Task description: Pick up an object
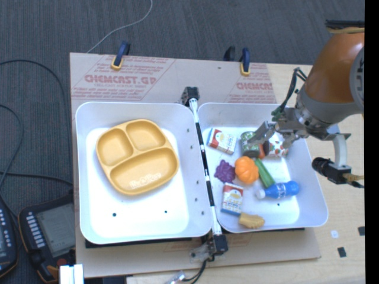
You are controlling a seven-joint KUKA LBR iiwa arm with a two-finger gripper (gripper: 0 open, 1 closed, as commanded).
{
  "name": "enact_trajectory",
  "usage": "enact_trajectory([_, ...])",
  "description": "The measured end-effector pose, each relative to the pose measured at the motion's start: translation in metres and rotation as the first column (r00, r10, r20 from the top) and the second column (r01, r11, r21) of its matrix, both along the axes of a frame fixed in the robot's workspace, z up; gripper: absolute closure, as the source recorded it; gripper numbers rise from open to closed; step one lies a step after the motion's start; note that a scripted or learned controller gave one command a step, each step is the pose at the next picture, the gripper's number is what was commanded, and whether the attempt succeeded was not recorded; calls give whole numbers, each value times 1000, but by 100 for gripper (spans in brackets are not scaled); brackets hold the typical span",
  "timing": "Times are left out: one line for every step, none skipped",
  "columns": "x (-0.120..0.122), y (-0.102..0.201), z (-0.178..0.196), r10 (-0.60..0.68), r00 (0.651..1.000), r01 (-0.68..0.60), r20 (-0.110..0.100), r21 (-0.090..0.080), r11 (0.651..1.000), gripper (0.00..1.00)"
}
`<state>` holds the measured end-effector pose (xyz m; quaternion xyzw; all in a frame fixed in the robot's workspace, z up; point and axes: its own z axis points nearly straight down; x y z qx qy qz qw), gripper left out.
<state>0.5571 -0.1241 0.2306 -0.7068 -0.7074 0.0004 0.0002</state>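
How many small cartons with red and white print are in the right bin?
2. One carton lies near the far left of the right bin, the other carton stands nearer the front, below the purple grapes. Another could be hidden under the tool.

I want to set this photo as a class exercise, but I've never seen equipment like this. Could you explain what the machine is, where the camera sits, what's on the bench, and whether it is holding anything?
The camera is fixed above the bench, looking down at a slant. The grey and orange shape on the right is a robot arm; its gripper hangs low over the right bin. I cannot tell whether it holds anything. That bin contains small toy groceries: an orange, a purple bunch of grapes, a blue bottle, a green vegetable, two small cartons and a yellow piece. The left bin holds a yellow divided plate. Both bins rest on a board clamped at the back.
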Motion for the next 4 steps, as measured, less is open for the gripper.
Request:
enact_trajectory([5, -41, -142, -1, 1000, 1, 6, -2, 1000, 0])
enact_trajectory([6, -42, -131, -2, 1000, 2, 10, -2, 1000, 100])
enact_trajectory([6, -42, -122, -3, 1000, 3, 10, -2, 1000, 100])
enact_trajectory([-48, 47, -43, 1, 1000, -1, 0, 0, 1000, 100])
